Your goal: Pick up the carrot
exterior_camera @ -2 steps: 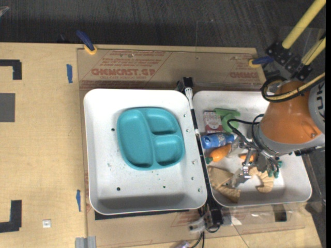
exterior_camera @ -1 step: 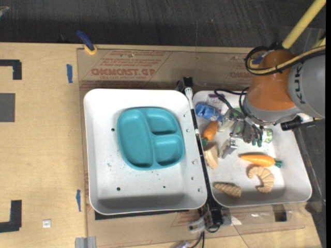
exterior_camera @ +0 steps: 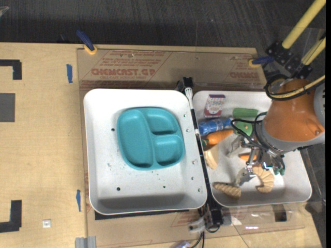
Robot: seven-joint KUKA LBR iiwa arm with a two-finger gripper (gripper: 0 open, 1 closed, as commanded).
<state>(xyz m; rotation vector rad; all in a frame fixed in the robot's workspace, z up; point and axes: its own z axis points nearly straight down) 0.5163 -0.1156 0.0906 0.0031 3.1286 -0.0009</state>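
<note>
Two white bins are set side by side on a cardboard-covered bench; a teal divided plate (exterior_camera: 151, 137) is held in the left bin (exterior_camera: 98, 180). The carrot (exterior_camera: 219, 137) is seen in the right bin (exterior_camera: 297, 182), near its left wall, long axis roughly left-right. The gripper (exterior_camera: 252, 165) is positioned just right of and below it; its spread cannot be told.

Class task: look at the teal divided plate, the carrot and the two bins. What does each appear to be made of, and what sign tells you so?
Teal divided plate: likely moulded plastic, one even colour, soft sheen, rounded compartments.
Carrot: probably toy plastic or rubber, with smooth, uniform orange skin; which one is unclear.
Left bin and right bin: seemingly thin formed plastic, white, slightly glossy, with rounded rims.
</note>
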